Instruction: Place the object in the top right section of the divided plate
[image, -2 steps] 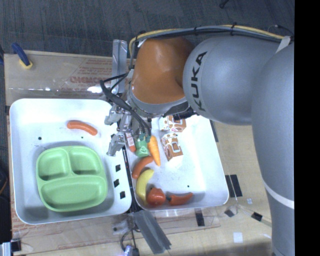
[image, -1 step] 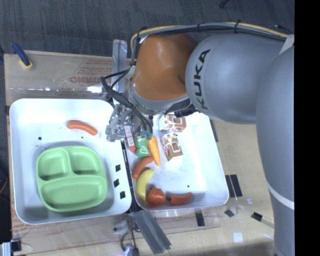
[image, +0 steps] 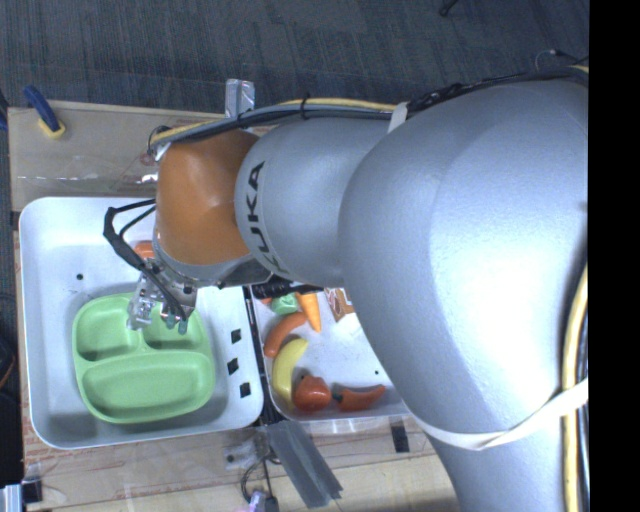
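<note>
The grey arm (image: 420, 230) reaches across, its gripper (image: 160, 312) hanging over the green divided plate's (image: 145, 385) upper sections; whether it grips anything, I cannot tell.

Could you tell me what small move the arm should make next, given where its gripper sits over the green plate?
Probably a slight nudge to the right before anything is let go. The gripper hangs over the ridge between the two upper sections of the green plate in the left bin. I cannot tell whether it holds anything.
</note>
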